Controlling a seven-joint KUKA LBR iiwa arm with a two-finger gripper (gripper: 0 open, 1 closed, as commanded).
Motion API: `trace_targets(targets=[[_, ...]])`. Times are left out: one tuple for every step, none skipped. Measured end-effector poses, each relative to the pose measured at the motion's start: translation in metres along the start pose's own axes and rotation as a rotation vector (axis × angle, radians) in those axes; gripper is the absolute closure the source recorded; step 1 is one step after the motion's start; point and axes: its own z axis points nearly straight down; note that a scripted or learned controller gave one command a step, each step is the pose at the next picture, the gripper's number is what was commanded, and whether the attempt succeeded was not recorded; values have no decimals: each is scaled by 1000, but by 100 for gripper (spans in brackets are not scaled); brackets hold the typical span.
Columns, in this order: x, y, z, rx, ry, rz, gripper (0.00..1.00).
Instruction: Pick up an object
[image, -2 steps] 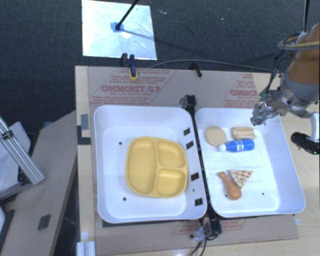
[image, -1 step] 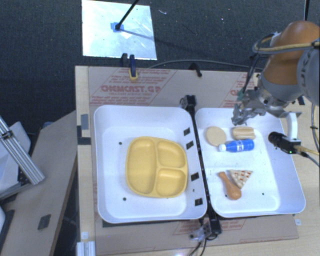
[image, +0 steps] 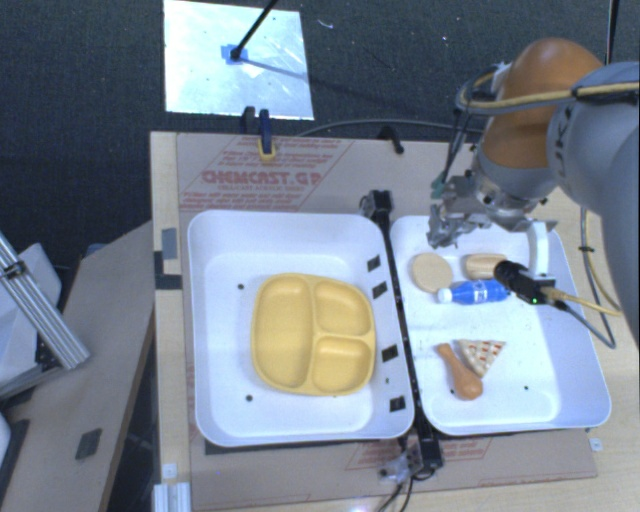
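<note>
Objects for picking were seen grouped in the right bin (image: 570, 395), right of frame centre: a flat tan cookie-like disc (image: 433, 271), a tan bread-roll shape (image: 482, 266), a small blue bottle (image: 476, 292) lying on its side, a pizza-slice toy (image: 482, 354) and a brown drumstick-like piece (image: 460, 373). The disc, roll and bottle were clustered near together in the bin's upper half; the slice and drumstick lay touching or nearly so, lower down. A yellow divided plate (image: 310, 333) was noted alone in the left bin (image: 215, 300).

Hand (image: 446, 232) was seen at the upper edge of the right bin, just above the disc, with nothing visibly between its fingers. Whether those were spread or pressed together could not be told from this slanted view.

All pieces were judged to be light play-food, probably hard plastic, stiff and somewhat slick. The disc, being nearest the hand, was taken as the likely target. It was judged awkward: low and flat against the bin floor, so a hold across its rim would be needed. The bottle was judged easier, best taken across its round middle, though liable to roll. The roll shape was judged a fair alternative, pinched across its short width.
</note>
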Motion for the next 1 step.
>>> trace_targets(targets=[[58, 10, -12, -1, 1, -1, 100]])
